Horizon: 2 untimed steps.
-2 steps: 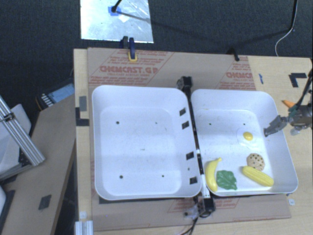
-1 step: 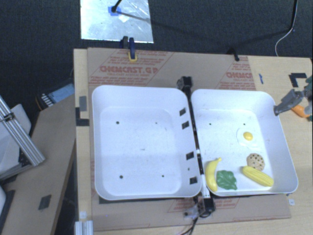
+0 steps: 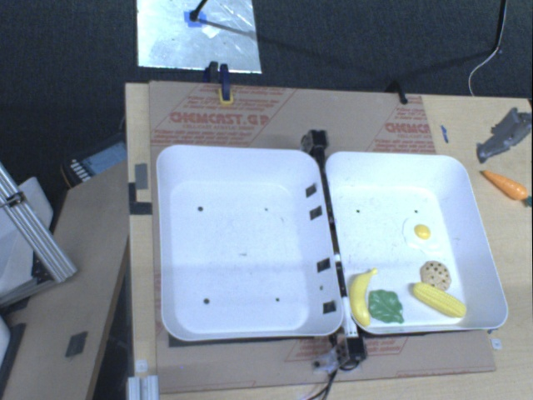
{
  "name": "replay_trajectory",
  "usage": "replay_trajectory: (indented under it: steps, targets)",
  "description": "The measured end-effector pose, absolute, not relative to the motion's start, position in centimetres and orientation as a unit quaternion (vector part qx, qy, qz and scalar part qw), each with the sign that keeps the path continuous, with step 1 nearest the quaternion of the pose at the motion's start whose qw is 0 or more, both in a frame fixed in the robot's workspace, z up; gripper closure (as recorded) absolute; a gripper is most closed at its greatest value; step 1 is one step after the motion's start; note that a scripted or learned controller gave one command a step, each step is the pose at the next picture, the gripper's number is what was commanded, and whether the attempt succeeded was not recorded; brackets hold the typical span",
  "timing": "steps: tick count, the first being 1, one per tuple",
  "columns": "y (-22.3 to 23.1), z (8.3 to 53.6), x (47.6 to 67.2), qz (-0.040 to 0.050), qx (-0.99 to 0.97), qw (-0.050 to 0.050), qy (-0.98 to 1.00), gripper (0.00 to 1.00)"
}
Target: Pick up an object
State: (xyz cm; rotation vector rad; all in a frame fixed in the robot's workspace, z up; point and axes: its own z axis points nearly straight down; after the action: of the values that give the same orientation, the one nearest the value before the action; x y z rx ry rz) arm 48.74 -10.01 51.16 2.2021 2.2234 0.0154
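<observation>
The right white bin (image 3: 466, 223) holds several toy foods near its front edge. A yellow banana (image 3: 360, 297) lies against the bin's left wall. A green leafy piece (image 3: 386, 306) touches the banana's right side. A yellow corn cob (image 3: 439, 300) lies further right, with a brown cookie (image 3: 435, 273) just behind it. A fried egg with a yellow yolk (image 3: 420, 232) sits alone toward the bin's middle right.
The left white bin (image 3: 166, 248) stands beside the right one, joined by black clips (image 3: 325, 265). On the bench at the far right lie a grey toy (image 3: 504, 136) and an orange carrot (image 3: 506, 185). A shiny metal sheet (image 3: 198, 23) lies behind the bench.
</observation>
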Motion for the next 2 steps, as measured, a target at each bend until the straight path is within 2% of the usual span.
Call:
replay_trajectory:
  steps: [1, 2]
  targets:
    - [-8.9, 53.7, 48.7, 0.0019, 0.705, 0.002, 0.709, 0.00]
    - [-8.9, 30.3, 48.5, -0.0039, 0.707, -0.005, 0.707, 0.00]
